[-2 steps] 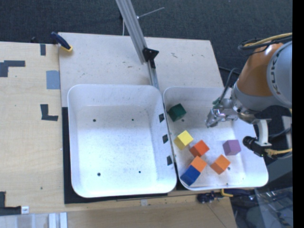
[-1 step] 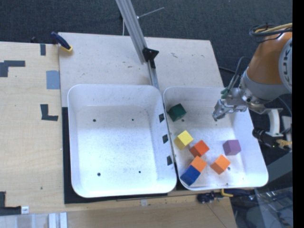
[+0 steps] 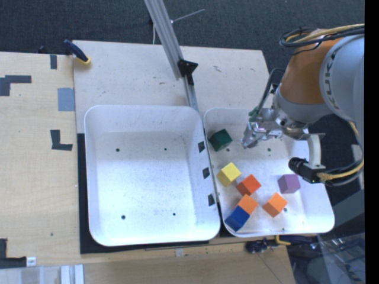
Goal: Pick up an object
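The hand (image 3: pixel 253 136) hovers over the right bin (image 3: pixel 317 218), just beside the green cube (image 3: pixel 221 139), so I'd call this the approach; next it needs to centre over one block and drop. Whether it's clenched or released, I cannot tell; the wrist hides that.

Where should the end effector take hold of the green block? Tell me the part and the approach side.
Probably from straight above, closing on two opposite flat side faces of the green block. It is a small cube lying apart from the other blocks, near the right bin's upper-left wall. The end effector is just to its right, so a short move would likely suffice.
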Robot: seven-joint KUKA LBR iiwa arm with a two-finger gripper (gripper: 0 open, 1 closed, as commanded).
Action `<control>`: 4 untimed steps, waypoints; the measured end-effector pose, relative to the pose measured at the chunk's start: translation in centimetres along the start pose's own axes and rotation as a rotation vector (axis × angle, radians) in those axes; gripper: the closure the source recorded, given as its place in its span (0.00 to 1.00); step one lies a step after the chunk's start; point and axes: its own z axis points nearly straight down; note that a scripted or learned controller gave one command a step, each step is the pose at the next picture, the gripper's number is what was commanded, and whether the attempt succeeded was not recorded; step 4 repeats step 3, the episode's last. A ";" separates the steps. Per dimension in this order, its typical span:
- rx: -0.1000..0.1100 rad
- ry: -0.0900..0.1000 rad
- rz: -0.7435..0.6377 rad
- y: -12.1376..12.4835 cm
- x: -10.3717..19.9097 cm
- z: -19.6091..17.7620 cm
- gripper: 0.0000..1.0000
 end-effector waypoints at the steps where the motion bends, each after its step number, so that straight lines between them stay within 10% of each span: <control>1: 0.001 -0.001 0.000 -0.3 5.2 0.3 1.00; 3: -0.002 0.000 -0.001 0.6 15.8 -2.7 1.00; 4: -0.002 0.000 -0.001 0.6 15.8 -2.7 1.00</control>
